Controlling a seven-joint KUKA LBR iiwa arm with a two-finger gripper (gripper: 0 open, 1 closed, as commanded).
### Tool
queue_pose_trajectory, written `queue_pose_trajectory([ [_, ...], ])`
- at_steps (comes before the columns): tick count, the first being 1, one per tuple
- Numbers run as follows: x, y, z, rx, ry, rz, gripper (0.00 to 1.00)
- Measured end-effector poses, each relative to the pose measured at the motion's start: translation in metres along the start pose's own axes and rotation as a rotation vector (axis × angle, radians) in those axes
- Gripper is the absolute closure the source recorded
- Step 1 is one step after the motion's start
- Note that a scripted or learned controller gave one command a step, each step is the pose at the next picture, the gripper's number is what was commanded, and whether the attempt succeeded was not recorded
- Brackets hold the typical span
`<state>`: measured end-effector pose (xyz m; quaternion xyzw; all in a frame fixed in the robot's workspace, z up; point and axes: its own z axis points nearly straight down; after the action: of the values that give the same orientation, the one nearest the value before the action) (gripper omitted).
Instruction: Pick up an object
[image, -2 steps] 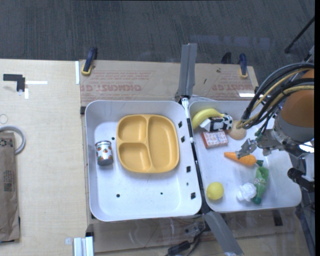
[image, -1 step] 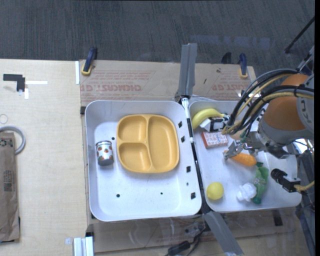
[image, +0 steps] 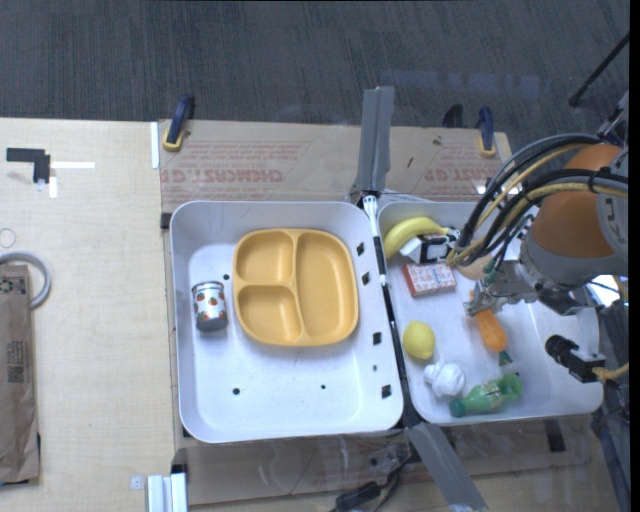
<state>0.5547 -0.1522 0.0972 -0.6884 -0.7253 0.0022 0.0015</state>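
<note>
in the camera view the grey arm reached in from the right, its orange band above the wrist over the right side of the right bin (image: 590, 400), with black and yellow cables looping across its top. the gripper (image: 487, 303) hung low over the middle of that bin, just above the orange carrot (image: 491, 331); whether the fingers were wide, narrow or closed on anything could not be told, since the wrist body hid them.

the right bin held a banana (image: 410, 233) at its far left corner, a small red and white box (image: 430, 278) just near of it, a lemon (image: 419, 340) by the left wall, a white crumpled object (image: 445, 378) near of the lemon, and a green bottle (image: 487, 395) lying on its side along the near edge. the carrot lay near the bin's middle, right of the lemon.

the left bin (image: 290, 410) held a yellow divided plate (image: 296, 286) with three compartments and, just left of it, a small can (image: 209, 305) standing upright. both bins sat on the tabletop (image: 90, 300).
</note>
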Motion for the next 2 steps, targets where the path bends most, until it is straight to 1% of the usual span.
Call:
queue_pose_trajectory([
  [1, -0.006, -0.031, -0.113, -0.001, -0.001, 0.154, 1.0],
  [2, -0.058, -0.004, -0.236, -0.001, -0.002, 0.303, 1.0],
])
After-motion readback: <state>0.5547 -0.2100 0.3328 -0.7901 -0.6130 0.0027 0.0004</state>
